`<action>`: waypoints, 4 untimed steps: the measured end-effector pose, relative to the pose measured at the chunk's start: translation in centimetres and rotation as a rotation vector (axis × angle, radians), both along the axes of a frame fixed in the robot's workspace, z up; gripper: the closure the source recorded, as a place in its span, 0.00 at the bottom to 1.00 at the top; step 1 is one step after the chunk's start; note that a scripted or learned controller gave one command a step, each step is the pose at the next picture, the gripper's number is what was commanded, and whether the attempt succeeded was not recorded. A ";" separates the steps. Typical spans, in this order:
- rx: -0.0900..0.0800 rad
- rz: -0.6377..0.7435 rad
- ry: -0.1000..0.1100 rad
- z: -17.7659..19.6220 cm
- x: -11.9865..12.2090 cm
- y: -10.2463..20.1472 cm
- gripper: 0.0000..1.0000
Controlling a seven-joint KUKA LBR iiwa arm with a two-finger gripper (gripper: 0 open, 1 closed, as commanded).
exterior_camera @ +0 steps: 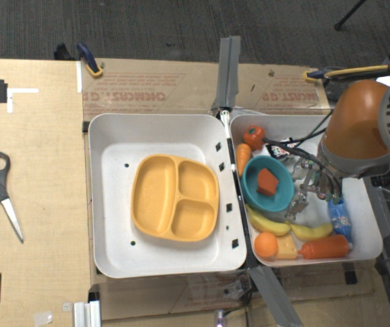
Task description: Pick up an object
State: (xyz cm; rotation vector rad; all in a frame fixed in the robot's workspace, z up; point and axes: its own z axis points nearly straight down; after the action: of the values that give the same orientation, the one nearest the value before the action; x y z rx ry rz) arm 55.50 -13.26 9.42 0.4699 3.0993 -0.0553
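My gripper (299,203) hangs low in the right bin (365,251), just right of a teal bowl (252,189) that holds a red block (268,182). Under its tip lie two bananas (312,231), one reaching left below the bowl (268,222). A blue packet (339,216) lies to the gripper's right, and an orange-red pepper (325,248) lies along the bin's front. An orange (265,245) and a yellow cheese wedge (286,248) sit at the front left. A tomato (253,136) and a carrot (241,159) lie by the left wall. Nothing shows held.
The left bin (106,203) holds a yellow divided plate (175,197). Scissors (1,189) lie on the bench at far left. The arm's orange band (359,125) and cables hang over the right bin's back right part. A grey divider post (226,73) stands between the bins.
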 end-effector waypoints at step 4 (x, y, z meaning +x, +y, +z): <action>0.035 -0.072 -0.001 -0.2 5.0 3.5 0.00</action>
State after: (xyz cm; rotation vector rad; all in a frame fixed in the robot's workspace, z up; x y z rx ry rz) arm 60.51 -9.80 9.19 0.5820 3.0867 -0.0013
